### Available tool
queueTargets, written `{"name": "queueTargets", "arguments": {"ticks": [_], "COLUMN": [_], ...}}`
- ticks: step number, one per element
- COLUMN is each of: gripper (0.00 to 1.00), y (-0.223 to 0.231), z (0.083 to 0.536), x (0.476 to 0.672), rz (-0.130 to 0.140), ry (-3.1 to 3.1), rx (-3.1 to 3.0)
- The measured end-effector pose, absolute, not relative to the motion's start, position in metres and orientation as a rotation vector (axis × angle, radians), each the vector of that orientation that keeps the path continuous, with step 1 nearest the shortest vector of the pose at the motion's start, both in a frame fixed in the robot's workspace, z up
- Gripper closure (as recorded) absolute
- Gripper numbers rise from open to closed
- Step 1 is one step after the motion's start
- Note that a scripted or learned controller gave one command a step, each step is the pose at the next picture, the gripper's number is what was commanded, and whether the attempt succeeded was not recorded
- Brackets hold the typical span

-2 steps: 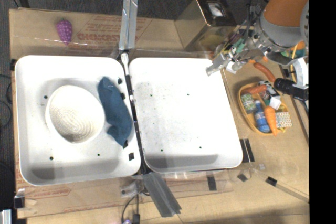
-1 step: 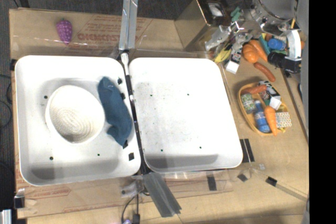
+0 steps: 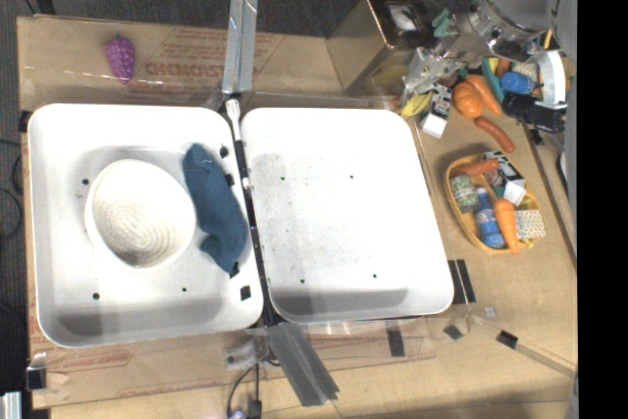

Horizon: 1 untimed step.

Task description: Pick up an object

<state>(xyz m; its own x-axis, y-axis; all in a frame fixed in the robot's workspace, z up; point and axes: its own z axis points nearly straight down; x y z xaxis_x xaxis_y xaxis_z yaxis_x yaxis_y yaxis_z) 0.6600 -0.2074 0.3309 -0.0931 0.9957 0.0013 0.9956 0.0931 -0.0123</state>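
The left bin holds a white woven dome-shaped object and a dark blue cloth that lies crumpled against the bin's right wall. The arm enters at the top right, outside both bins. Its gripper hangs over a pile of small toys beyond the far right corner of the right bin. It is far from the dome and the cloth.
Behind the right bin lies a pile of toys with orange and yellow pieces. A yellow bowl of small items stands right of the right bin. A purple grape-like toy rests on the cardboard behind the left bin. A metal divider post rises between the bins.
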Motion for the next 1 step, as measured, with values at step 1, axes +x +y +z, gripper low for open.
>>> {"name": "queueTargets", "arguments": {"ticks": [1], "gripper": [1.0], "y": [-0.2099], "z": [0.4099], "x": [0.6582], "rz": [0.007], "ry": [-1.863], "rx": [-2.526]}}
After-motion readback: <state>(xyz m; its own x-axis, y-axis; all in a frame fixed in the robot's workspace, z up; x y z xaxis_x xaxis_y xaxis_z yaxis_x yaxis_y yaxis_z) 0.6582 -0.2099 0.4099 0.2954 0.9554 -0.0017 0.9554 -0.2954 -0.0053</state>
